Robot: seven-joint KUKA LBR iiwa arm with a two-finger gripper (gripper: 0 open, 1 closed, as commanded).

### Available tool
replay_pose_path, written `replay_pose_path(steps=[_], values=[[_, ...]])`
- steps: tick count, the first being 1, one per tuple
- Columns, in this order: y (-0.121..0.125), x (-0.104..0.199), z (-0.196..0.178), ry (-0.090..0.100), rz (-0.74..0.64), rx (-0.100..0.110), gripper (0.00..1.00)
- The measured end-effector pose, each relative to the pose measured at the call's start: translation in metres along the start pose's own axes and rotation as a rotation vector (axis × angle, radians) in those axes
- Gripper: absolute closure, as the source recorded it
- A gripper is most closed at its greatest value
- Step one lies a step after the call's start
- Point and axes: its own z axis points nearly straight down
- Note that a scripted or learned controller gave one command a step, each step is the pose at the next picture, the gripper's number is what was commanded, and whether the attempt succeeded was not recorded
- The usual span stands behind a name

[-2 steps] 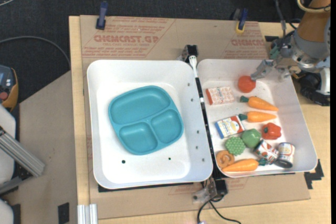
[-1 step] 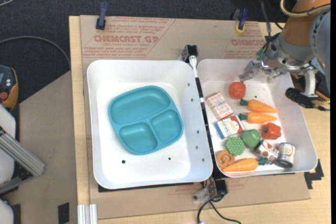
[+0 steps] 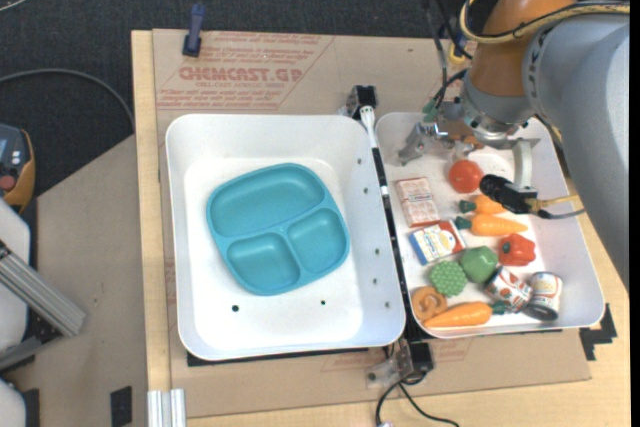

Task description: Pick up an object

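Hovering our gripper [image 3: 462, 137] over the far end of the right bin [image 3: 590, 300], we have nothing between the fingers, which stand spread apart and empty.

To do this pick well, we should choose one piece with bare space around it and come straight down with the jaws either side of it; the red tomato [image 3: 464, 176] just below the gripper looks the nearest and roundest candidate, though its smooth curve may slip. We judge the small cartons [image 3: 417, 200] flat and matte, the carrot [image 3: 459, 316] long and tapered, the broccoli [image 3: 448, 277] knobbly, the tin [image 3: 544, 292] shiny. The teal divided tray [image 3: 278, 227] in the left bin [image 3: 190, 245] looks like smooth plastic.
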Motion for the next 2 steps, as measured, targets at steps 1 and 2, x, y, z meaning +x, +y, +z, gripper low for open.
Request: replay_pose_path(steps=[1,2], values=[[-0.003,-0.080,-0.082,-0.010,0.013,-0.011,0.00],[-0.002,-0.029,0.004,-0.001,0.004,0.004,0.00]])
